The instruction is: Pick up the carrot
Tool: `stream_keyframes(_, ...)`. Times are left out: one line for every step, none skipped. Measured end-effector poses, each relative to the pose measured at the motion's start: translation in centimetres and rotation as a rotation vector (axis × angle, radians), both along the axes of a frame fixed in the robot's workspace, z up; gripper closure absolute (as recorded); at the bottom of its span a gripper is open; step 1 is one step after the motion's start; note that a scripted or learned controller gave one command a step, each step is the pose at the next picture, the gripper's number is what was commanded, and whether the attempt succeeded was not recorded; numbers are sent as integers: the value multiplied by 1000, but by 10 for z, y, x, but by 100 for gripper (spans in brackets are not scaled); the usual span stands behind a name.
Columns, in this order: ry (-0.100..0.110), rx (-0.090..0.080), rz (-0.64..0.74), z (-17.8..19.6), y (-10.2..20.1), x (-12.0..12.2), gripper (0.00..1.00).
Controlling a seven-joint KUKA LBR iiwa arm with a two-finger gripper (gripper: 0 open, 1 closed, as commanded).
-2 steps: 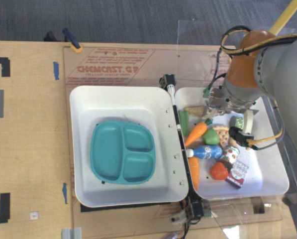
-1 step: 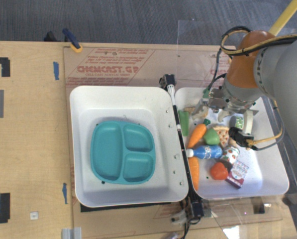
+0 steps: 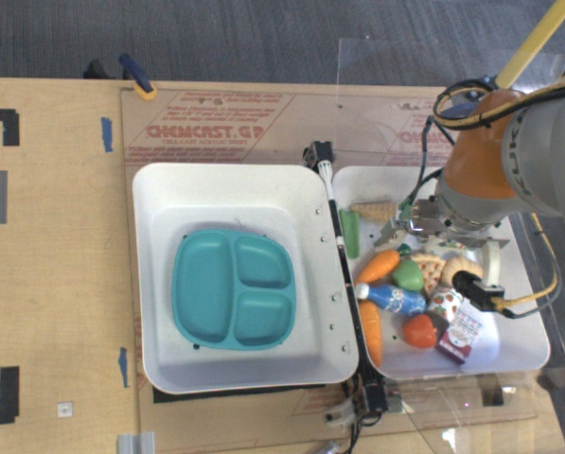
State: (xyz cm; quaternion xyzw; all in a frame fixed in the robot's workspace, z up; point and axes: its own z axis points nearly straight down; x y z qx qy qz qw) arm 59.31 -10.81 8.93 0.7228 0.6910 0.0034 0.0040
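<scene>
Claw [image 3: 432, 246] beside carrot [image 3: 378, 266]

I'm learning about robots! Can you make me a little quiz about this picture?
1. True or false: the teal plate lies in the left bin.
2. Which bin holds the carrot? A left, B right.
3. Fill in: the pincer hangs over the ___ bin, among the toy food.

Key: 1 true. 2 B. 3 right.
</scene>
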Motion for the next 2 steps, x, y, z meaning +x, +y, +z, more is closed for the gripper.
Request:
stream_keyframes(0, 3, -355, 0, 15, -20, 0)
stream_keyframes(-6, 4, -533, 0, 15, -18, 0)
